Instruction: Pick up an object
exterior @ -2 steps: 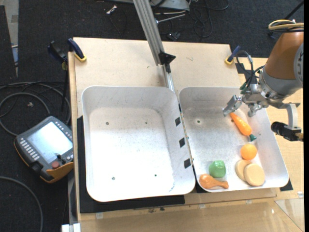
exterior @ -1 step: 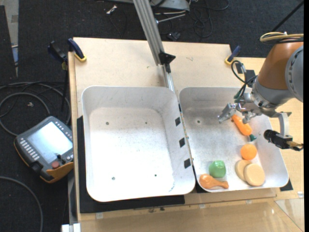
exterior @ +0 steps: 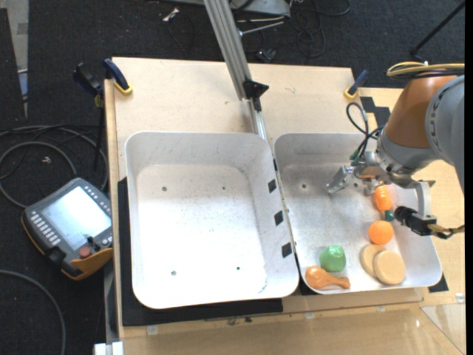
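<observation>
My gripper (exterior: pixel 341 181) hangs low over the back part of the right bin (exterior: pixel 310 154). Its metal fingers are spread, so it is open with nothing between them. Just to its right lies a small orange carrot-shaped piece (exterior: pixel 383 198) with a green tip. Nearer the front are an orange ball (exterior: pixel 380 232), two tan round pieces (exterior: pixel 384 265) lying against each other, a green ball (exterior: pixel 333 257) and an orange pear-shaped piece (exterior: pixel 325 277).
The left bin (exterior: pixel 148 154) sits beside the right one, and their raised rims meet in the middle. A slanted metal pole (exterior: pixel 233 43) rises from behind the bins. A teach pendant (exterior: pixel 70 228) lies on the floor at the left.
</observation>
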`<state>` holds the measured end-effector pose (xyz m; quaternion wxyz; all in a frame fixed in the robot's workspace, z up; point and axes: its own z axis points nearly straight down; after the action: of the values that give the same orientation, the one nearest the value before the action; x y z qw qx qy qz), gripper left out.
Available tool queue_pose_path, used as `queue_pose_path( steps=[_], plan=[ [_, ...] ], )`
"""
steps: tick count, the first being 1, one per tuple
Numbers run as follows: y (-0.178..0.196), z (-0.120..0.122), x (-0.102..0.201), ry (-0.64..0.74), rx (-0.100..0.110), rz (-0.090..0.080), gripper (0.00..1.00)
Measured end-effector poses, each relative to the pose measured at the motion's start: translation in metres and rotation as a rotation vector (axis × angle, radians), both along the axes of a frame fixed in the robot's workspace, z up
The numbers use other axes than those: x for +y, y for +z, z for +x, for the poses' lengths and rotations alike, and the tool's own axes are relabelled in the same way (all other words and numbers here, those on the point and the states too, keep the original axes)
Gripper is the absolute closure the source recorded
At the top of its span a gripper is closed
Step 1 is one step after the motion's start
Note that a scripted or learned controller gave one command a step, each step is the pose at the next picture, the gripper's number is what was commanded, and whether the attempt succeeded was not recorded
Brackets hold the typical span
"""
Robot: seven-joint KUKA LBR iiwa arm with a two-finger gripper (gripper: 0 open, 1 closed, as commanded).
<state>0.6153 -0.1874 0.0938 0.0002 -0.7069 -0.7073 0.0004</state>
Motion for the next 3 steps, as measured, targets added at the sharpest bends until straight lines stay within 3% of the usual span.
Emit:
queue_pose_path(
  steps=[1, 3],
  plan=[
    [0.012, 0.001, 0.0, 0.0, -0.003, -0.001, 1.0],
    [0.113, 0.006, -0.008, 0.002, -0.008, -0.002, 1.0]
  ],
)
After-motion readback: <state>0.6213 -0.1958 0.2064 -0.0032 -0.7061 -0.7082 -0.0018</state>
